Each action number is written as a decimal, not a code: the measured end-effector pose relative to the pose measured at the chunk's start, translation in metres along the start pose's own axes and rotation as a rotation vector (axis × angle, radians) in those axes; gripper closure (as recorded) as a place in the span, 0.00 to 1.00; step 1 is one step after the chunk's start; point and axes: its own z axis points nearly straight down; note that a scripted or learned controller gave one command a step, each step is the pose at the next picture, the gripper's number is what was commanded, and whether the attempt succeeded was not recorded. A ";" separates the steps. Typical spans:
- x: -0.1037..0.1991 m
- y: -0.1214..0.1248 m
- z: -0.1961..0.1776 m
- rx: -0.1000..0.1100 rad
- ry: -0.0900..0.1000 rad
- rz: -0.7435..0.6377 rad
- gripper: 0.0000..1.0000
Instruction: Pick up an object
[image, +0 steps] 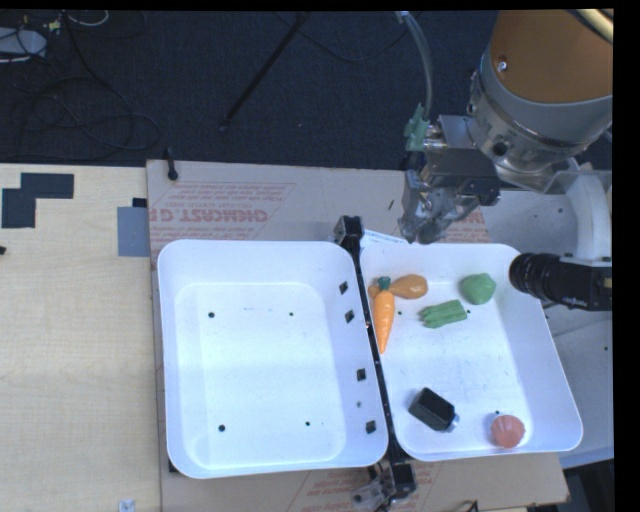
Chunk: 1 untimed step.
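Carrot (383, 312) lies by the right bin's (545, 330) divider — end effector (425, 222) above; its opening can't be made out.

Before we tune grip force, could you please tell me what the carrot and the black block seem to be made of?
Carrot: probably moulded plastic, smooth, evenly orange with a green top. Black block: uncertain, maybe foam or plastic; matte, no glare, with rounded corners.
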 end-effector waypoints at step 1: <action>0.051 -0.014 0.027 0.002 -0.001 0.001 1.00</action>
